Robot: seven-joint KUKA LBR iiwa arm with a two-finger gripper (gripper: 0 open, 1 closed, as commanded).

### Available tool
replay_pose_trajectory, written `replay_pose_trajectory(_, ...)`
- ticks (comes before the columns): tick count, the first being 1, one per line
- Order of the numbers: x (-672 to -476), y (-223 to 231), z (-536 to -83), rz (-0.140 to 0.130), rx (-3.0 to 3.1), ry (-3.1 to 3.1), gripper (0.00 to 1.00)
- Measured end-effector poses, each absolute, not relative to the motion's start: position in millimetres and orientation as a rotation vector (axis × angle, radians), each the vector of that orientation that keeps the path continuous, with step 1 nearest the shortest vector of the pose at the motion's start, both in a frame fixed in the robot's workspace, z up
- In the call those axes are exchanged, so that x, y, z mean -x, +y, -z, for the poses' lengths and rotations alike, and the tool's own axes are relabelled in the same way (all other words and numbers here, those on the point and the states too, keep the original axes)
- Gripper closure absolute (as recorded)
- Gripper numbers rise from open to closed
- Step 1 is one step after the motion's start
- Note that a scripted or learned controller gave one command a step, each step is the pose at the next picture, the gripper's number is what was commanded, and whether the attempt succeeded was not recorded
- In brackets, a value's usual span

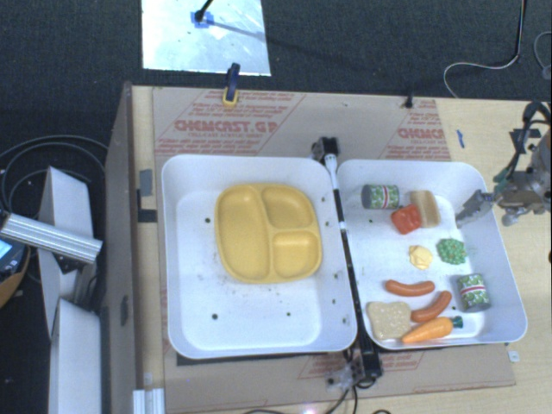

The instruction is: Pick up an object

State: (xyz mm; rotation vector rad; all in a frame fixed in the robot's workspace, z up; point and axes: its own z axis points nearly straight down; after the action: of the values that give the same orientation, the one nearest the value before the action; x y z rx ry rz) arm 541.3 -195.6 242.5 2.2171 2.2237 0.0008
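Camera view shows you the gripper [479, 203] over the right bin's [498, 257] far right rim; you cannot tell its state. The arm enters from the right.

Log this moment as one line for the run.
gripper: at right bin edge, holding nothing | tray: left bin | food: untouched
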Motion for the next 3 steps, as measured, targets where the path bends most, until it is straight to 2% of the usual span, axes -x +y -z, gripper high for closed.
replay_pose_trajectory(1, -584.1, -171, -167, 0.0, -2.217, 2.227, 0.0)
replay_pose_trajectory(2, -622.8, -138, -120, -0.002, -2.216, 2.226, 0.0)
replay_pose_trajectory(3, -618.9, -134, -87, -0.004, -2.212, 2.22, 0.0)
